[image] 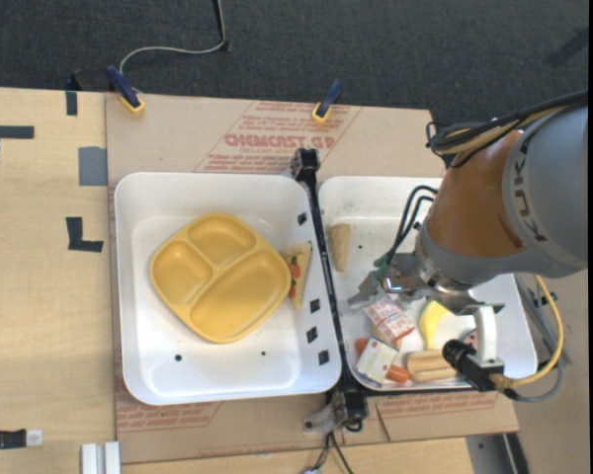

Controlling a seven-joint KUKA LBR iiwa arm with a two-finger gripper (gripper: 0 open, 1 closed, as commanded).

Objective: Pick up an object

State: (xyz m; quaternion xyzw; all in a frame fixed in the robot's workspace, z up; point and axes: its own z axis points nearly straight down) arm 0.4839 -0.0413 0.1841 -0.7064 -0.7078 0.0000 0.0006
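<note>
The KUKA arm [494,200] reaches in from 3 o'clock and bends steeply over the right bin [376,194]. Its gripper [376,286] hangs low at the 11 o'clock edge of a packed cluster: white-and-red packets [387,321], a yellow piece [433,320] and a sausage [425,365]. Whether its grip is wide or closed cannot be told. The crowding could make a descent nudge neighbours, catch two items or close on nothing. The yellow plate [220,276] sits in the left bin [138,265].
</note>
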